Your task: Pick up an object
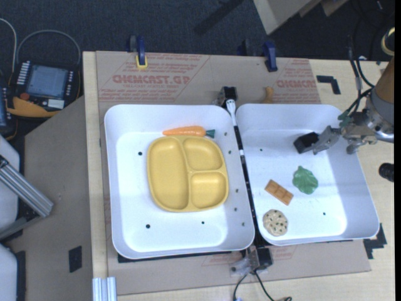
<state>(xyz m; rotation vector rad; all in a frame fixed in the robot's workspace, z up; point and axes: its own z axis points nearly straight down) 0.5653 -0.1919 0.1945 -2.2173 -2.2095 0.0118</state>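
Glossy white plastic bins [125, 168] hold a smooth matt yellow plate [187, 172] (plastic-looking), on brown cardboard-like sheet [188, 71].

A brown board [207, 74] printed with red lettering lies under the two bins, held at its far edge by two blue clamps [140, 47]. Off the board to the far left, a pendant [45, 82] with a lit screen sits on the dark floor, its black cable looping around it. A metal rail [22, 184] slants in at the left edge.
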